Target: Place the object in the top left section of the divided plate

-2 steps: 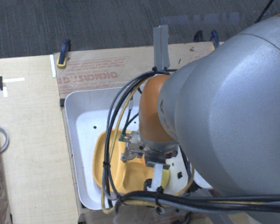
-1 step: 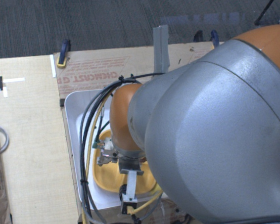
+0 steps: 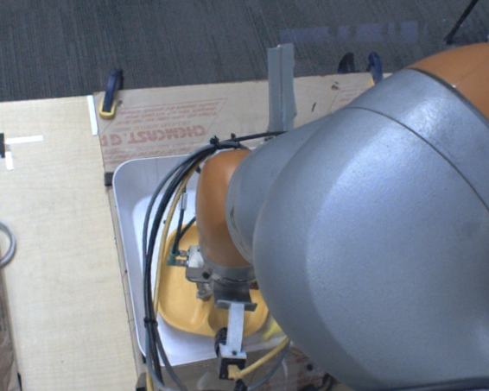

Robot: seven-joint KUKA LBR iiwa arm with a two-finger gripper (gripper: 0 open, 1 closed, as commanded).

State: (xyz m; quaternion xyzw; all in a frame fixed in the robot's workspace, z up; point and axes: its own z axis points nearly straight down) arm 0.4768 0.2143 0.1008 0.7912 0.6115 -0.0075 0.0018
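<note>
dark grey carpet (image 3: 166, 25), pale wooden bench (image 3: 51, 254)

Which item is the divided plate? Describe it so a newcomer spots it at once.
Start at the big grey arm filling the right of the camera view, then follow its orange band down into the white bin. The yellow plate lies on the bin's floor beneath the wrist, mostly covered by it. It is the one yellow item inside the white bin, framed by black cables.
</note>
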